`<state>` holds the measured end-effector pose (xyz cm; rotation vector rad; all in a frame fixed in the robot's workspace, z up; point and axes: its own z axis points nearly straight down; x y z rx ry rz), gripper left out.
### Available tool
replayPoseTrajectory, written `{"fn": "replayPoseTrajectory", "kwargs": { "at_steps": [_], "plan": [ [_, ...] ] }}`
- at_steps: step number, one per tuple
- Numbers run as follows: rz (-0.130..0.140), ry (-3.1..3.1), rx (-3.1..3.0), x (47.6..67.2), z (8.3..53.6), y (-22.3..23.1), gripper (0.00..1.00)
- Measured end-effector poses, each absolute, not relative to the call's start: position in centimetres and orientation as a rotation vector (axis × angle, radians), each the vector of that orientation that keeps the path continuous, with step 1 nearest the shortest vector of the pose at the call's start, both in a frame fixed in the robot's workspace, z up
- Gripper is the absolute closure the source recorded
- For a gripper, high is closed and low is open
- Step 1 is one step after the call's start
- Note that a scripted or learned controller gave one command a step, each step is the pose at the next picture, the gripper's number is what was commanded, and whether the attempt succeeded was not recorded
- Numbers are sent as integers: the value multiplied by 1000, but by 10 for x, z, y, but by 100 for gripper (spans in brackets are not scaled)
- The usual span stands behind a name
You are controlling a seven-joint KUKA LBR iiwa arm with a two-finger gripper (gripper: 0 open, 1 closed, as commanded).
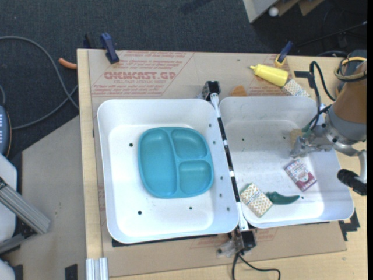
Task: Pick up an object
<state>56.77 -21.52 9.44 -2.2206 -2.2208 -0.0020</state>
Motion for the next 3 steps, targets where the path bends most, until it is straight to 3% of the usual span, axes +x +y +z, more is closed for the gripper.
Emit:
{"fn": "replayPoseTrajectory", "kwargs": {
  "at_steps": [1,2,3],
  "plan": [
    [-2,-2221,-2220,568,94,-215,0],
    [-2,-2225,-2221,595,85,-186,0],
    [-2,-2223,-2221,612,85,-211,0]
  ]
}}
